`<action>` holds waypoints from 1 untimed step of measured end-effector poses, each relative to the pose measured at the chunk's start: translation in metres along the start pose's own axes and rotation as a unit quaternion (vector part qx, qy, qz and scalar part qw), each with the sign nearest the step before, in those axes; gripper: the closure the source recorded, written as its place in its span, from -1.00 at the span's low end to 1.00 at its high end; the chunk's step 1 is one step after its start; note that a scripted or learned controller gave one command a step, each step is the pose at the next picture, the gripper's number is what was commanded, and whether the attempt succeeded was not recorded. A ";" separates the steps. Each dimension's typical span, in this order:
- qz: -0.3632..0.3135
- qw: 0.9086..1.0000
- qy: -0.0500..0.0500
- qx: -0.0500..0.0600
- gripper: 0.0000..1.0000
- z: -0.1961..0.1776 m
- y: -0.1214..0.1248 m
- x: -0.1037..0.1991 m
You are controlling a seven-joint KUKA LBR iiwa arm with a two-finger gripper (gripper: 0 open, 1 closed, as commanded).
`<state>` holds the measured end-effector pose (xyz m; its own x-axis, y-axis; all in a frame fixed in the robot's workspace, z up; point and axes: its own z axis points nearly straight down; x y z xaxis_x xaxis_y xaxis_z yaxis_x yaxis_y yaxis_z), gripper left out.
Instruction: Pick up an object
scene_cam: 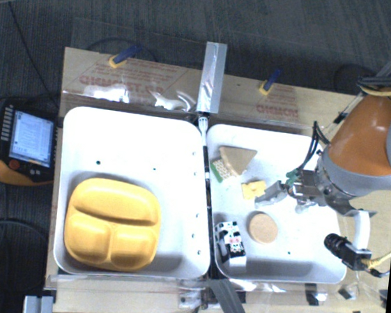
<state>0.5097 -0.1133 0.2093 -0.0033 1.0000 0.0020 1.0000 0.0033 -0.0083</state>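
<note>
The claw (273, 191) hangs low in the right bin (308, 274), its state beyond telling, just beside the small yellow block (253, 190) and above the tan disc (264, 228), with nothing visibly lifted, so the pick looks not yet done.

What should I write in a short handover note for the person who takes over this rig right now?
Hand: over the right white bin, beside the small yellow block; open or shut cannot be told, and nothing is seen held.
Right bin also holds: tan wedge-shaped piece, round tan cork-like disc, small black-and-white printed box.
Left white bin: large yellow moulded plastic piece.
Done: no pick yet.
Left: grasp and lift one object.
</note>
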 end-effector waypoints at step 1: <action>-0.076 0.997 0.000 -0.001 -1.00 0.111 0.004 -0.029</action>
